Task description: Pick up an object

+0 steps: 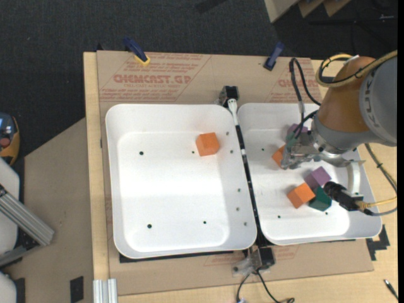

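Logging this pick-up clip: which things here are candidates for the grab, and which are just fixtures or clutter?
Part of the job:
gripper, low in the right bin
orange piece beside it
orange block, purple block, green block, clustered
orange cube in the left bin

Just there:
blue clamps
cardboard sheet
cables

**One fixed camera above the bench**

A single camera looks down at a slant on the bench [189, 74] from above. It stands far enough back to take in both the left bin [126, 188] and the right bin [265, 125] whole, with dark floor beyond the far edge. The arm [360, 106] enters from the frame's right side, partly cut off there.
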`<state>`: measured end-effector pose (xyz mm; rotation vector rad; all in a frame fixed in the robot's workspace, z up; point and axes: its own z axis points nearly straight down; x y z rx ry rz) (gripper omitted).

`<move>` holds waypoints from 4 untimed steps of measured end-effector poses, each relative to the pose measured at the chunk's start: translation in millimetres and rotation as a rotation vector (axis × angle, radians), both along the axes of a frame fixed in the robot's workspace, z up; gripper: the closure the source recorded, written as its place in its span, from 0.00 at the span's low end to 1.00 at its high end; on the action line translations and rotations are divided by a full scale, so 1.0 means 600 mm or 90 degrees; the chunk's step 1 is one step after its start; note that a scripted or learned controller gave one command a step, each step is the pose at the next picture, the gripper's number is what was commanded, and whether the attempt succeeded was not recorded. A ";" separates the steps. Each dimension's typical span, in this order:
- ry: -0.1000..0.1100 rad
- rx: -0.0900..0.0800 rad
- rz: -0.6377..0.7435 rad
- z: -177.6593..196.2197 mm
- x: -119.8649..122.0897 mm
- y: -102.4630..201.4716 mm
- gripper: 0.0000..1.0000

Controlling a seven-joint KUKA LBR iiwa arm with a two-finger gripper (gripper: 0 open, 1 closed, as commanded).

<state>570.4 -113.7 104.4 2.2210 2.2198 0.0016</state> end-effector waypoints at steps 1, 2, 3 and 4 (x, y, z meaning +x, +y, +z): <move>0.004 0.001 -0.003 0.023 -0.099 -0.051 1.00; -0.005 0.004 0.010 0.141 -0.051 0.157 1.00; -0.013 0.002 0.006 0.375 0.073 0.246 1.00; 0.004 0.000 -0.001 0.341 0.022 0.208 1.00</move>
